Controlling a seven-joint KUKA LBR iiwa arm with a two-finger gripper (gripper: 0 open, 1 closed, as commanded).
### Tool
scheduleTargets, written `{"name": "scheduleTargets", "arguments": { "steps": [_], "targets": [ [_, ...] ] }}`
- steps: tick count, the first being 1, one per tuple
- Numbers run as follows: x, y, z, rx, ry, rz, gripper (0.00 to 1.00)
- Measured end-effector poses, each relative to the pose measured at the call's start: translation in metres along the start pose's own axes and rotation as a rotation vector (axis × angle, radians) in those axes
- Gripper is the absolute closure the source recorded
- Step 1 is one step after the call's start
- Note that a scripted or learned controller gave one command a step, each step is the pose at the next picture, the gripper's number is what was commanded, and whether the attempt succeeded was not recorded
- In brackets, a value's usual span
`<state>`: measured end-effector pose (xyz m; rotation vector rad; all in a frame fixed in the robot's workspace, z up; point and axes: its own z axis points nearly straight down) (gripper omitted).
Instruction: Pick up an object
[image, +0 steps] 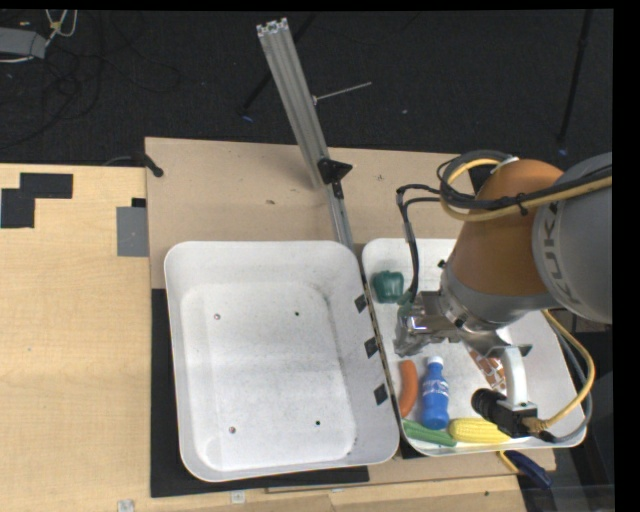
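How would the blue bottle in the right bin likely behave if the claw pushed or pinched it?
The blue bottle lies on its side and looks round, so it may roll. It looks like smooth plastic, so possibly slippery. The orange carrot alongside could block rolling leftward.

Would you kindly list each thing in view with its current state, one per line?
Left bin: flat on the bench.
Right bin: holds all the objects.
Blue bottle: lying in the right bin, cap toward the arm.
Carrot: lying beside the bottle.
Corn: lying at the near edge.
Teal object: resting at the far corner.
Arm: over the right bin.
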<state>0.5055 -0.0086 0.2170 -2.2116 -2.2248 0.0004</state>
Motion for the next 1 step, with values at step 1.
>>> {"name": "scheduleTargets", "arguments": {
  "steps": [1],
  "targets": [
    [0.0563, -0.0001, 0.0079, 0.002, -0.001, 0.001, 1.0]
  ]
}}
